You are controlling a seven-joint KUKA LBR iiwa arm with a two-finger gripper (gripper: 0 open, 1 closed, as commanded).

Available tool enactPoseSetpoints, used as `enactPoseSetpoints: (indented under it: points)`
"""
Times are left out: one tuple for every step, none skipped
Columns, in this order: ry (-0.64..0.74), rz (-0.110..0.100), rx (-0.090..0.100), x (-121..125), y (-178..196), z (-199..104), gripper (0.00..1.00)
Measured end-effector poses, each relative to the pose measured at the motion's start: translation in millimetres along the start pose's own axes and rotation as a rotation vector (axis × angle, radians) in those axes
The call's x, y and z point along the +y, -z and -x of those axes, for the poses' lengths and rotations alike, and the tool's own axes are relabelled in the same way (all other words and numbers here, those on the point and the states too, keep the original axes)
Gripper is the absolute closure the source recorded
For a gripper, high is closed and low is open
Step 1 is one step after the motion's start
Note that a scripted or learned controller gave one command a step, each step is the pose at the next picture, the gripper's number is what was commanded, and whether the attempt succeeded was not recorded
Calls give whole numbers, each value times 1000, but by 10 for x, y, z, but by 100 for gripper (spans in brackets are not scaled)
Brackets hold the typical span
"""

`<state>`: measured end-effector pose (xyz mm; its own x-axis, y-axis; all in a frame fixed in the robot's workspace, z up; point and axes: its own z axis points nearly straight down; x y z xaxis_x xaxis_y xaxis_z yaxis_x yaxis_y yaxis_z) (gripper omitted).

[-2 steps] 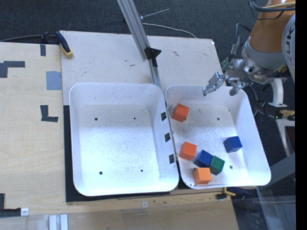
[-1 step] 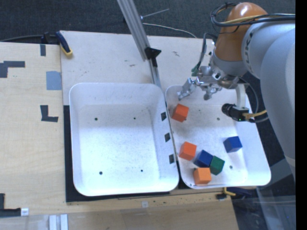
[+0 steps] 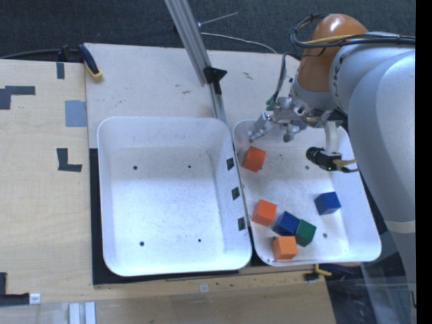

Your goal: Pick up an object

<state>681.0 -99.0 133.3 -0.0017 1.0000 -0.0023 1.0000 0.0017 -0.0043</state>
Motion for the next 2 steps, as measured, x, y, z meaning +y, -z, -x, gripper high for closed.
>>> enactPoseSetpoints:
  points:
    - [3, 5, 12, -579, -406, -79, 0]
    - [8, 5, 13, -565, -298, -102, 100]
